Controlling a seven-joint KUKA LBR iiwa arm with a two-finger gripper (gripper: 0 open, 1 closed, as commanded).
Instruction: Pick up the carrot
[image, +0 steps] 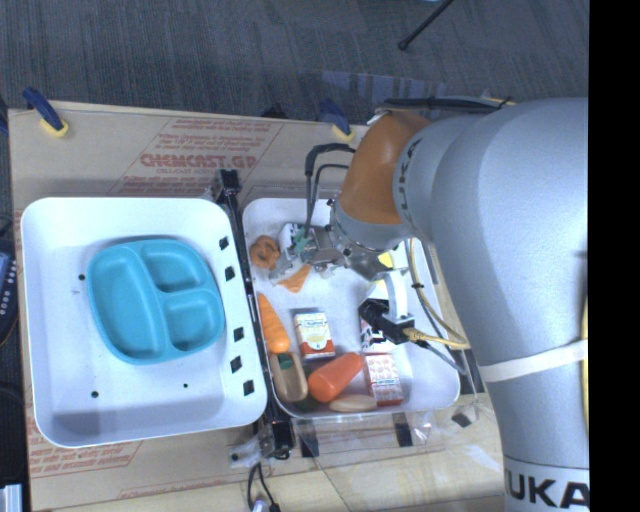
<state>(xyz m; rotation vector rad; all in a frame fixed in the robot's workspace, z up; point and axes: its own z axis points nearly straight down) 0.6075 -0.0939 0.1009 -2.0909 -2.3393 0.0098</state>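
The long orange tapered carrot (273, 322) lies ungrasped at the gripper's (308, 246) seven o'clock; the jaws' state cannot be told.

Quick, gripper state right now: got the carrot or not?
Gripper: cannot be told from this angle. Carrot lies in the right bin.

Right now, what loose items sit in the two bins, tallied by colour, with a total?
Blue: 1, the divided tray in the left bin.
Orange: 3, the carrot, a stubby orange piece and a small wedge in the right bin.
Red-and-white cartons: 2.
Brown: 1, a round pastry-like item.
Tan pieces at the front: 2.
Total: 9.
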